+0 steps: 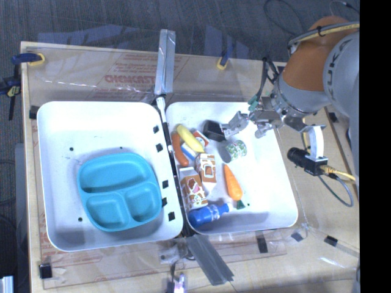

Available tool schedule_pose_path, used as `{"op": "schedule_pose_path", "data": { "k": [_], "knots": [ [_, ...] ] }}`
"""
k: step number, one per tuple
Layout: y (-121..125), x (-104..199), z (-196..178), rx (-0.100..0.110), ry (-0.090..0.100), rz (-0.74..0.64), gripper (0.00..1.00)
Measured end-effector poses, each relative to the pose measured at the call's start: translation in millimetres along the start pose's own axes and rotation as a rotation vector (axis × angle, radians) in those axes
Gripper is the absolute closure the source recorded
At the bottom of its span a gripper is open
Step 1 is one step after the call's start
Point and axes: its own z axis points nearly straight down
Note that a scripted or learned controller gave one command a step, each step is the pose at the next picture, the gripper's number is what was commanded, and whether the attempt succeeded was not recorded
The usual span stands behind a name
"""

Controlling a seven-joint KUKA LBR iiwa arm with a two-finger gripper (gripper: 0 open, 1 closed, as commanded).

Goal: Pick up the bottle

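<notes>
The bottle (206,215) is blue with a blue cap and lies on its side at the front left of the right bin (275,188), against the divider. My gripper (249,127) hangs over the far part of that bin, well behind the bottle. Its fingers stand open with nothing between them. Just below the left fingertip (234,126) sits a small green-and-white round object (236,148).
Around the bottle lie an orange carrot (232,184), two patterned cartons (200,177), a banana (190,138), an orange item (179,151) and a black object (214,129). The left bin (55,133) holds a blue compartment tray (119,191).
</notes>
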Motion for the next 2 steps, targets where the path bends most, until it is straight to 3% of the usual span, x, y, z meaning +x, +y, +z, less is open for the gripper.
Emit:
{"op": "schedule_pose_path", "data": {
  "k": [1,2],
  "knots": [
    [3.7,86.7,-34.1,-0.002,-0.001,0.354,0.00],
    [53.8,50.2,40.8,0.001,0.000,0.492,0.00]
  ]
}}
